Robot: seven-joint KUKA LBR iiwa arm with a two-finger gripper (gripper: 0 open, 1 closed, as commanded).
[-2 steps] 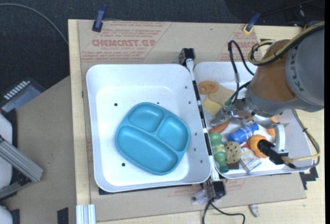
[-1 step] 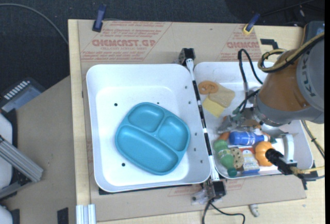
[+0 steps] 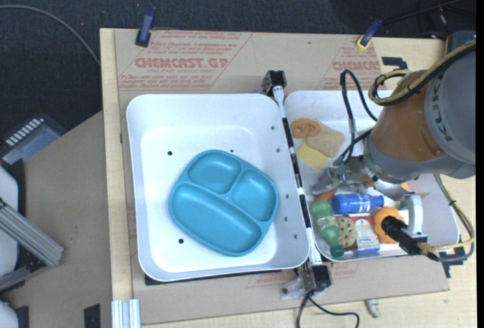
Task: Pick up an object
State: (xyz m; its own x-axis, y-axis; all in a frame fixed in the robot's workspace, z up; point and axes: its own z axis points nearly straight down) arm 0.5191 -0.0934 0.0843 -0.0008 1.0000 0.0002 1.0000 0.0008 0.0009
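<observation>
A divided plate (image 3: 223, 202) lies in the left bin (image 3: 144, 122); small items crowd the right bin (image 3: 318, 101), beneath the arm (image 3: 423, 126).

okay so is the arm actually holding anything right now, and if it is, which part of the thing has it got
It cannot be told. The tool is down among the clutter in the right bin, near the blue bottle, with its tip hidden by the arm's wrist.
</observation>
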